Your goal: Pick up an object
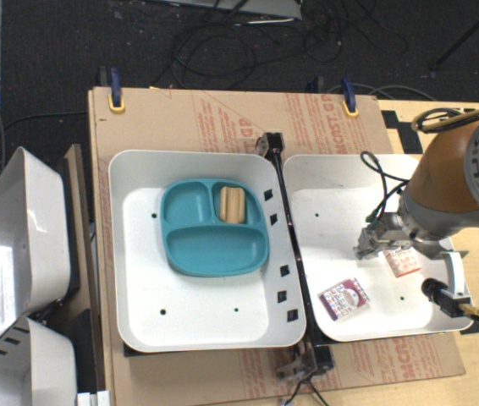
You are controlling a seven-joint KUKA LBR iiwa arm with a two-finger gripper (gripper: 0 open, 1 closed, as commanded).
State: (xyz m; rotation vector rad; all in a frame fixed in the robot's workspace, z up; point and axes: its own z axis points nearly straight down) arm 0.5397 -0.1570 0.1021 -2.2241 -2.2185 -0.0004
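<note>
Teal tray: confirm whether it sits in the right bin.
No, the teal tray sits in the left bin, holding a tan block.

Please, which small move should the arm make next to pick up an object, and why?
Probably lower the pincer a little onto the red and white packet just beside it in the right bin. That packet is the nearest object; the purple packet lies farther toward the front of the bin.

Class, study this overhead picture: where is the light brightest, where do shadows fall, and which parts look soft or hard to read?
Camera view: light is even and bright on the white bins, nearly washing out their walls; the floor behind is dark, its cables faint; soft shadow lies under the arm beside the gripper; print on the packet is too blurred to read; the teal tray shows a mild sheen.
</note>
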